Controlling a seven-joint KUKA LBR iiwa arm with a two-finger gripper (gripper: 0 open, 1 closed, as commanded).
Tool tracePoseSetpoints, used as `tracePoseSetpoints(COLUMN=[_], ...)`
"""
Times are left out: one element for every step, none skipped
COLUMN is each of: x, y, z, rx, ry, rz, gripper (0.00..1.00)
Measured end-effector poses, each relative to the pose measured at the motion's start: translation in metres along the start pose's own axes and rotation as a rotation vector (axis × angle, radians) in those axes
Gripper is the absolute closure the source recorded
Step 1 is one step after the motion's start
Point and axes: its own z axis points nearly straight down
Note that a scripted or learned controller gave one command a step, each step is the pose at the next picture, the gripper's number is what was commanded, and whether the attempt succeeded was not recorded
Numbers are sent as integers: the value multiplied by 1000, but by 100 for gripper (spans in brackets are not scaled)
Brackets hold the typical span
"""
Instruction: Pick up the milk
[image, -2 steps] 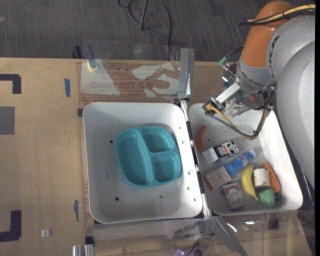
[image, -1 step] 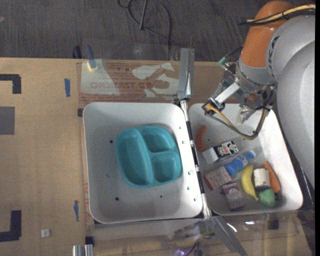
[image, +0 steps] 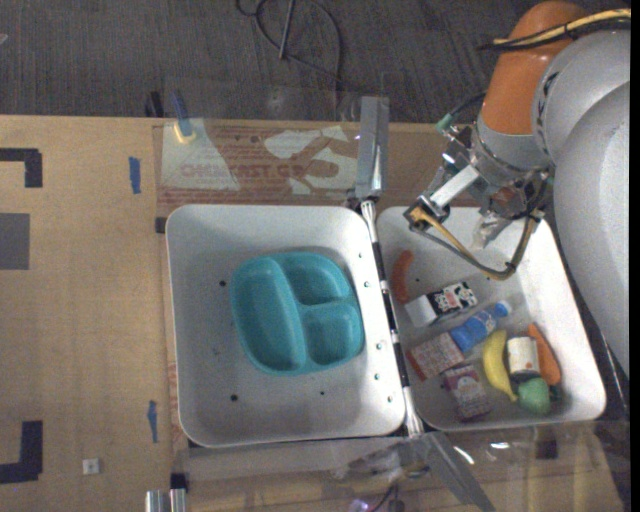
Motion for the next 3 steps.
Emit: tracePoseSetpoints(x=[-17, -14, -26], y=[-18, 24, -39], z=[38, 37, 38], rx=[2, -1, 3], ry=[-2, 1, -1], rz=[26, 189, 203], gripper=[0, 0, 0])
